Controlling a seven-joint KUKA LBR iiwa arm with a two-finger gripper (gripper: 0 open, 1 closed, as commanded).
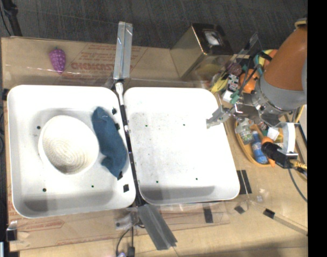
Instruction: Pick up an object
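Gripper (217, 116): over right bin (177, 189) edge; state cannot be told.
Risk: blue cloth (111, 142), white woven disc (69, 146) far left; reach may miss.

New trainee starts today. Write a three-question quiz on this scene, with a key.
1. True or false: the blue cloth lies in the right bin.
2. What lies beside the cloth in the left bin? A) white hat B) red cup C) green ball
3. Fill in: the gripper is over the right bin's ____ edge.

Key: 1 false, it lies in the left bin. 2 A, the white hat. 3 right.
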